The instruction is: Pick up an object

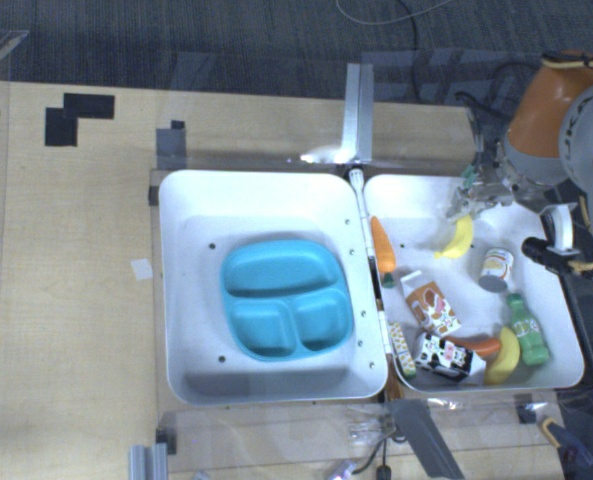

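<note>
On the worktop two shallow white bins sat side by side. Within the left bin lay a blue divided tray, one long compartment on its far side and two smaller ones on its near side. Crowded into the right bin were an orange carrot along the left wall, a yellow banana toward the far side, a small can to its right, a brown snack packet, a green bottle, a second banana and a black-and-white carton at the near edge. Over the far right corner of that bin hung the claw, just beyond the far banana; whether it was open or closed I could not tell, and nothing showed between its tips.
</note>
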